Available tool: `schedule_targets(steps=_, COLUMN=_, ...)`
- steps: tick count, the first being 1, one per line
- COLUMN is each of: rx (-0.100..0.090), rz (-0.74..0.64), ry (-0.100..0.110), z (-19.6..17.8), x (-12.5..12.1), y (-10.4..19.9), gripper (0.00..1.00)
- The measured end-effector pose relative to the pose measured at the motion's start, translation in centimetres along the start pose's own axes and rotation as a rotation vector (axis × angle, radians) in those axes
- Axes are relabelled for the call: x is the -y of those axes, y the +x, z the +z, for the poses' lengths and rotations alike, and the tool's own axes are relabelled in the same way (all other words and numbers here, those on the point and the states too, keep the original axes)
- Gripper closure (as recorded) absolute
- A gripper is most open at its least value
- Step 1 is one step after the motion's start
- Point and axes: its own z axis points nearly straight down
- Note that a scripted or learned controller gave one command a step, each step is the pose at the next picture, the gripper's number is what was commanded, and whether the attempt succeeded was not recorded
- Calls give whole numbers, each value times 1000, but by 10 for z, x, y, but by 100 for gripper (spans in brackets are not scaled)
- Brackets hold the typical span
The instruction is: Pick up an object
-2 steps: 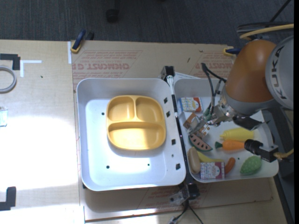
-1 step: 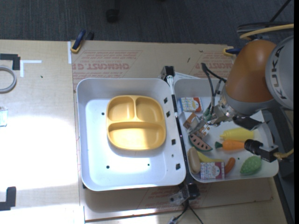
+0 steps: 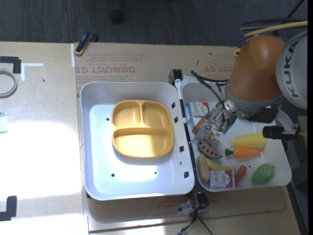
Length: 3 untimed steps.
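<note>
My gripper (image 3: 209, 129) hangs low over the left half of the right bin (image 3: 279, 180), under the orange wrist band (image 3: 257, 67). Just below it lies a dark watermelon slice (image 3: 211, 150). A small white carton (image 3: 197, 109) sits above it near the bin's back left. To the right lie a yellow corn cob (image 3: 249, 140) and an orange carrot (image 3: 243, 152). Along the bin's front are a beige oval piece (image 3: 202, 167), a pink box (image 3: 221, 178), a small red sausage (image 3: 241, 172) and a green lumpy item (image 3: 263, 174).
The left bin (image 3: 93, 170) holds a yellow divided plate (image 3: 143, 129). A divider with black clips (image 3: 182, 126) separates the two bins. Cables run from the wrist past the bin's back edge. Cardboard lies under both bins.
</note>
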Motion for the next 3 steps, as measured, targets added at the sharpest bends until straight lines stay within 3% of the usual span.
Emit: schedule_targets(steps=3, rx=0, rz=0, ry=0, z=0, x=0, y=0, gripper=0)
